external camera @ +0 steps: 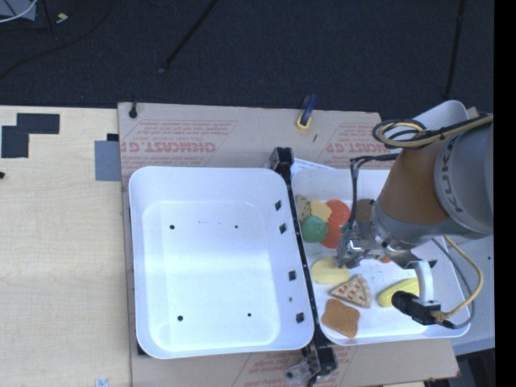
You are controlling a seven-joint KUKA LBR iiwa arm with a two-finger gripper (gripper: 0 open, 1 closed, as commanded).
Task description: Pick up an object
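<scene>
My gripper [348, 256] hangs low in the right bin [387, 330], over the bin's middle. Just below its tip lies a pale yellow piece [326, 272] and a pizza-slice toy [352, 290]. To its left sit a green ball [314, 230], a red piece [339, 214] and a yellow piece [321, 210]. A brown bread-like toy [341, 318] lies near the front edge, and a yellow banana-like toy [397, 289] lies to the right. The arm hides the bin's back right part.
The left bin [161, 192] stands beside the right one, with a black divider clip [282, 158] at the back between them. Both bins rest on cardboard [201, 135] on the wooden bench. A blue and yellow clamp [306, 113] sits at the cardboard's far edge.
</scene>
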